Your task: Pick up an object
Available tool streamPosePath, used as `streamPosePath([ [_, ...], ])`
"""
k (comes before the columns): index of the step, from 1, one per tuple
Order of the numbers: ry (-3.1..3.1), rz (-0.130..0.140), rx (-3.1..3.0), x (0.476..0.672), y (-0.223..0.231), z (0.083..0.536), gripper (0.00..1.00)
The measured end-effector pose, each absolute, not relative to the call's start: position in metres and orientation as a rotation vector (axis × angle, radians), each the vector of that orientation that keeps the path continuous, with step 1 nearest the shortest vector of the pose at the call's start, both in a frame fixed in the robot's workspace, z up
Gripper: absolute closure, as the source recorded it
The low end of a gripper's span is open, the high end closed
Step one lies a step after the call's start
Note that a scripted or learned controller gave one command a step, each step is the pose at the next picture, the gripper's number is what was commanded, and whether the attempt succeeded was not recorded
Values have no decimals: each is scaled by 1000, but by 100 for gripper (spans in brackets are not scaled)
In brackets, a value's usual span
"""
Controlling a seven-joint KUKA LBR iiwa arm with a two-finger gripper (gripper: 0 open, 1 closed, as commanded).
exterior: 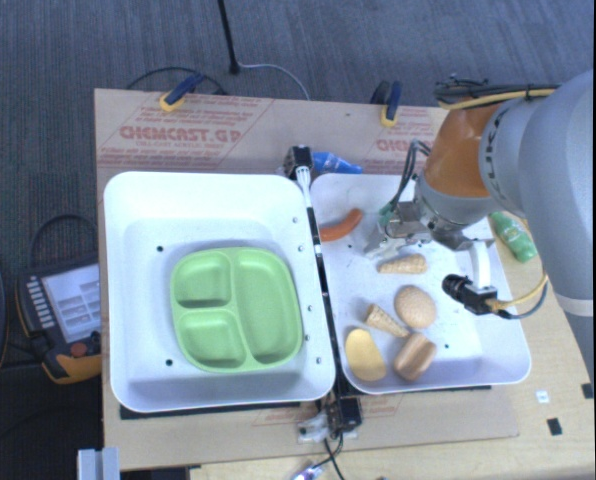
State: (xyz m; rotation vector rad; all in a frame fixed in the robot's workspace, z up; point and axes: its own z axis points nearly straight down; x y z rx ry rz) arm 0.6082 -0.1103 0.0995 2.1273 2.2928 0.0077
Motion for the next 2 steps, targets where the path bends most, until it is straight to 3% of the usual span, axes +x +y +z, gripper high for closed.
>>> streamPosePath([
  [1,2293,7,2128,608,-110,99,0],
  [2,2392,4,2026,670,-96,88,0],
])
